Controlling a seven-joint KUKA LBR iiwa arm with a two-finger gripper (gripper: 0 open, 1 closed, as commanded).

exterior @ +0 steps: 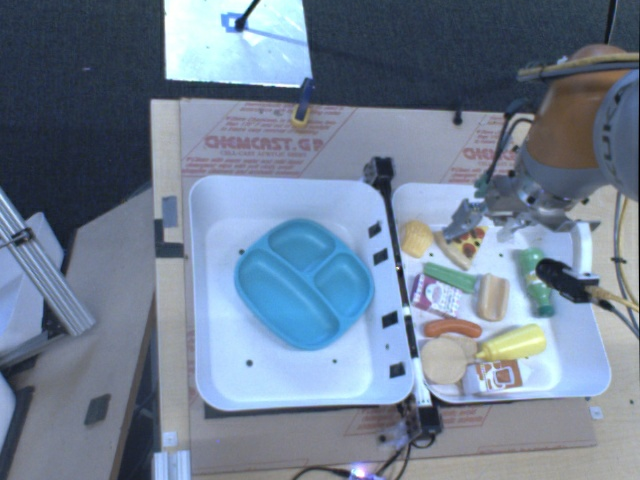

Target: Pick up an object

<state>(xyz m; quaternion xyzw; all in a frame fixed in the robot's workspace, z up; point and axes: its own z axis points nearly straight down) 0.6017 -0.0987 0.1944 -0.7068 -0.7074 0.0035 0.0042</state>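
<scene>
The right bin (596,368) holds several toy foods. Among them are a pizza slice (467,251), a yellow piece (416,236), a long green piece (449,275), a pink carton (433,296), a tan bun (492,298) and a green bottle (533,280). Nearer the front lie a red sausage (452,328), a yellow mustard bottle (514,344), a round tan biscuit (443,360) and a brown carton (497,376). My gripper (468,220) hangs over the bin's back part, just above the pizza slice and right of the yellow piece. I see nothing held in it.
The left bin (215,368) contains a blue divided plate (303,283). A black ridge (392,268) with clips separates the two bins. The grey arm with its orange band (580,118) and cables fills the space over the right bin's back right corner.
</scene>
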